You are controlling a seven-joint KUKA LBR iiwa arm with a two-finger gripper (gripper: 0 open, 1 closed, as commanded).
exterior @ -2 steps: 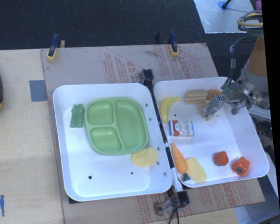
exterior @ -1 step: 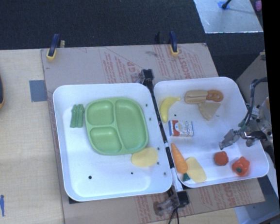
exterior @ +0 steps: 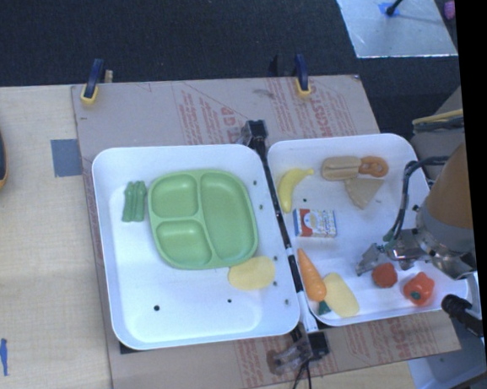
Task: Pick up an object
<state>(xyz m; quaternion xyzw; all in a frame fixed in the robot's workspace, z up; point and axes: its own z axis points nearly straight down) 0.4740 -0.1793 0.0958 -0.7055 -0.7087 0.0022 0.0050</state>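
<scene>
The gripper (exterior: 376, 260) hung low over the right bin (exterior: 338, 149), toward its five o'clock corner; whether its jaws were spread or closed could not be told, the metal blurring together; the likeliest target, a small red tomato-like object (exterior: 385, 276), lay just beside the tips at about five o'clock, roundish with no clear long axis; a red pepper (exterior: 419, 288) sat farther along at four o'clock; the wrist was cut off at the view's edge.

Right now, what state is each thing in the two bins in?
Green plate: flat in the left bin, compartments bare.
Green beans: beside the plate.
Banana: lying in the right bin.
Carrot: lying by the divider.
Tomato: resting beside the gripper.
</scene>
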